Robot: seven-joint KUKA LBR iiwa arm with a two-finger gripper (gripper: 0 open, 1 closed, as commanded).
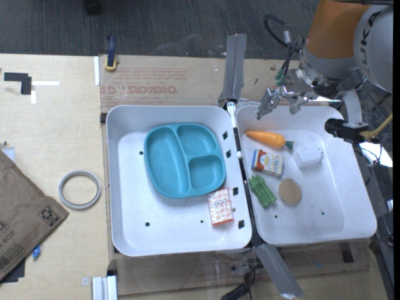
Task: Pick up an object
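**A:** How many bins are seen on the bench?

**B:** Two white bins are seen, side by side. The left bin (125, 186) and the right bin (350, 205) are touching in the middle.

**A:** What is counted in the left bin?

**B:** Two things are counted there. One blue plate (185, 160) with three parts is laid flat in the middle. One small red and white packet (220, 206) is laid just beside the plate's lower right corner.

**A:** And in the right bin?

**B:** Five things are counted. One orange carrot (267, 139) is laid near the top, on its side. One small box with a picture (267, 162) is laid just under the carrot. One green thing (262, 190) is laid under the box, near the left wall. One round brown thing (290, 193) is laid just beside the green thing. One white thing (308, 156) is laid to the right of the carrot.

**A:** Where is the gripper (282, 102) seen?

**B:** One gripper is seen above the top edge of the right bin, over the carrot. Its two fingers are spread apart, and nothing is held between them. All five things are left lying in the bin.

**A:** Is anything else seen outside the bins?

**B:** One ring of tape (79, 189) is laid on the bench, left of the left bin. One brown box (22, 214) is seen at the left edge.
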